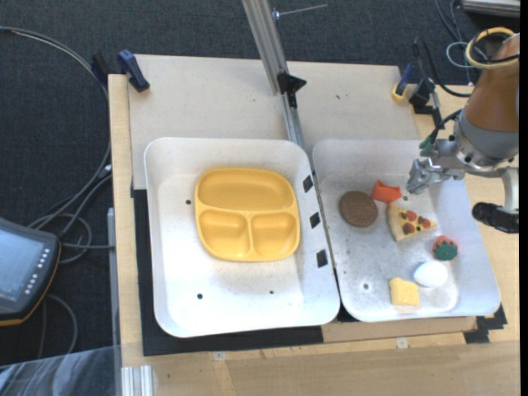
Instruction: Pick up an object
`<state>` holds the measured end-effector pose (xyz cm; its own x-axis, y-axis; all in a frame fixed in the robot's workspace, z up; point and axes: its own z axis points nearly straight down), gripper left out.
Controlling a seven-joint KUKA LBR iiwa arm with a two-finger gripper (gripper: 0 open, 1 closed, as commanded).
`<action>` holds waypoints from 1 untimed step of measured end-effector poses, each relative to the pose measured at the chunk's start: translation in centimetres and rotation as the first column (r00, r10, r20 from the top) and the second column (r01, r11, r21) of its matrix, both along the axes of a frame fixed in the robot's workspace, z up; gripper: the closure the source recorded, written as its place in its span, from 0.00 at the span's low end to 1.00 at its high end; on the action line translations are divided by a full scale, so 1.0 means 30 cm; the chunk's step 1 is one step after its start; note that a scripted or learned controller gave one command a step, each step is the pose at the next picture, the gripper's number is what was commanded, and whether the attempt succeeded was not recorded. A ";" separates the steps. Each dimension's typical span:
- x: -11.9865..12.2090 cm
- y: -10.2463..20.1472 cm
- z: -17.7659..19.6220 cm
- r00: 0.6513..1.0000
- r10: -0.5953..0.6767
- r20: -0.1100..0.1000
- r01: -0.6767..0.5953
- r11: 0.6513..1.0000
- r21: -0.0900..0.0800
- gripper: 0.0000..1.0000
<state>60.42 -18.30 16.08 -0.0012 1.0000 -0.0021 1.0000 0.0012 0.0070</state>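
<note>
The right bin [363, 163] holds several toy foods: a brown round cookie [359, 209], a small orange piece [385, 192], a pizza slice [410, 223], a strawberry [445, 248], a white egg [430, 274] and a yellow cheese block [404, 292]. My gripper [419, 176] hangs over the bin's upper right part, just right of the orange piece and above the pizza slice. I see nothing between its fingers.
The left bin [169, 221] bears a yellow divided tray [246, 214]. A metal post [268, 31] rises between the bins at the back. Blue clamps [132, 68] sit at the bench's back corners, and cables lie on the floor at the left.
</note>
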 end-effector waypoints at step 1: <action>-0.001 -0.016 0.151 1.000 0.000 0.000 0.000 1.000 0.000 1.00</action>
